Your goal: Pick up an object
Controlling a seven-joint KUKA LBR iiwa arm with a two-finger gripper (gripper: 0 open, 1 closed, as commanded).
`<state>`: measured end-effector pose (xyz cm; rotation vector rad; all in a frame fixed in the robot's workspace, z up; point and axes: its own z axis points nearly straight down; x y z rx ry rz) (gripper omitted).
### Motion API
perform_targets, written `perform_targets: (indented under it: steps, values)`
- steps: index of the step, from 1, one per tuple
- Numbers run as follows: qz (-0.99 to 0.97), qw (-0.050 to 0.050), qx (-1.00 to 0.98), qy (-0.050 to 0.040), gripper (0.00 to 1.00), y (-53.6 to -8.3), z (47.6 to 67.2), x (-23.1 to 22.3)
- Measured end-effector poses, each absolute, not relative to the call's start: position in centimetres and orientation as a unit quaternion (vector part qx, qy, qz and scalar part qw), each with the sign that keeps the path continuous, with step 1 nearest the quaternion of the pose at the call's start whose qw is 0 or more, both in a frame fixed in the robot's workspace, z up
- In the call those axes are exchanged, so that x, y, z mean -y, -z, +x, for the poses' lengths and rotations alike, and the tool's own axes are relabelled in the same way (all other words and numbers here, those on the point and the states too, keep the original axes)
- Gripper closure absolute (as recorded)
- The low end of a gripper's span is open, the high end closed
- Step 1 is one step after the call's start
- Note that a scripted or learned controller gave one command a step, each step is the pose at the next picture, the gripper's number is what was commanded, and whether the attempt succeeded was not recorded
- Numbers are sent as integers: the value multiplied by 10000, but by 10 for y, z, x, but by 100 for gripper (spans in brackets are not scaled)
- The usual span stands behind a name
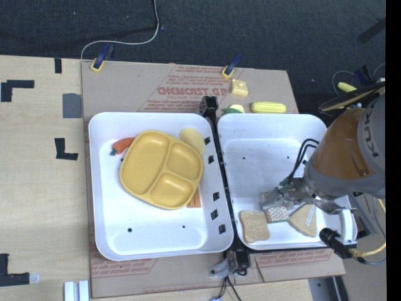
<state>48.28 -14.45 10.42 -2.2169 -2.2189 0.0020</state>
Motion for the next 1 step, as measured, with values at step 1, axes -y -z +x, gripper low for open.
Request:
perform_targets:
  steps: [1]
  values:
    - [-7037,-20,7105,28,100,-189,518,61]
